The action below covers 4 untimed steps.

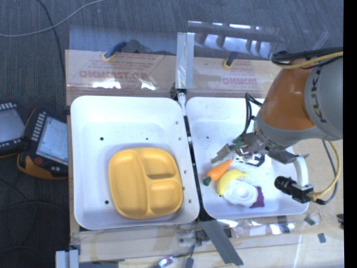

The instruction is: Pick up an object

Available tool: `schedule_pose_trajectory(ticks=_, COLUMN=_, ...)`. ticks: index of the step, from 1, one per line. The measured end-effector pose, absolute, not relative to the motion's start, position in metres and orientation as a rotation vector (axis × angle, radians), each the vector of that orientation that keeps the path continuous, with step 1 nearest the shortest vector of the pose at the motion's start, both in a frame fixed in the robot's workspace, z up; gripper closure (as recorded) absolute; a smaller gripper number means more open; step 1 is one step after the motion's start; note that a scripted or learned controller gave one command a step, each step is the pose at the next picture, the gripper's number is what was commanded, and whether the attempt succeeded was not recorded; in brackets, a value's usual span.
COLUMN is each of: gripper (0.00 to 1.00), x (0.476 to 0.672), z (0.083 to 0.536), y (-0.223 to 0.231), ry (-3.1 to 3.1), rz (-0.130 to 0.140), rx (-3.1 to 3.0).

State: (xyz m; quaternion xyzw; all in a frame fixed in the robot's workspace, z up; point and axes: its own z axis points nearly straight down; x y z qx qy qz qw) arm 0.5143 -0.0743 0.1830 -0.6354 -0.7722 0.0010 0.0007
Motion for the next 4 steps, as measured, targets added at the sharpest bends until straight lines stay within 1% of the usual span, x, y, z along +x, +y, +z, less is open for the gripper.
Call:
schedule_pose_trajectory(ticks=1, gripper=0.0, x=0.513, z=0.093, y=-0.103, ry=-2.442, rz=-0.001, rx=-1.976)
schedule_pose_trajectory(ticks=2, gripper=1.0, x=0.514, z=0.103, y=-0.103, ry=-2.441, rz=-0.004, rx=-1.977)
schedule_pose_trajectory(ticks=3, gripper=1.0, x=0.563, z=0.258, y=-0.146, ry=-2.166, rz=0.007, rx=-2.278)
schedule_pose_trajectory(ticks=4, gripper=0.0, x=0.563, z=0.258, y=-0.146, ry=-2.166, rz=0.006, rx=-2.278)
